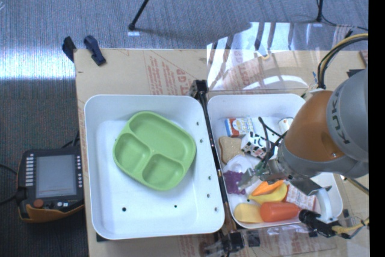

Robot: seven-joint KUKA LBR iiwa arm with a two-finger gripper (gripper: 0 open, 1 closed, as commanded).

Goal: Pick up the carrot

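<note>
Carrot lies at the near end of the right bin, just under the gripper, so it should drop straight down and squeeze the carrot's middle, missing the red toy beside it.

1. The arm reaches over the right bin, its gripper low among toy food.
2. The carrot lies just below the gripper, beside a red piece.
3. A green divided plate sits in the left bin.
</note>
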